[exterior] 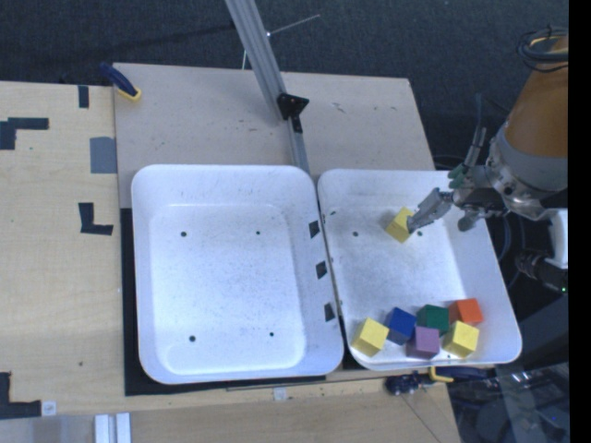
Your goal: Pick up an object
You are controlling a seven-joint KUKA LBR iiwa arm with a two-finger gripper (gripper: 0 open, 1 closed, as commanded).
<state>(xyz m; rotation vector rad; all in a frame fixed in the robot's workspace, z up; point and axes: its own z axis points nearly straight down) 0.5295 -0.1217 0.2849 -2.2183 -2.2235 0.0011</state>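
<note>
Over the right bin [480, 275], my gripper [418, 221] touches 1 yellow cube [399, 226]; I cannot tell whether it is clamped.

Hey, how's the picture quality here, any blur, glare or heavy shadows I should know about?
In the camera view, light is even and soft; the white right bin is bright but not blown out. The whole frame is slightly soft, and the gripper by the yellow block looks a little blurred. The blocks cast only faint shadows.
</note>
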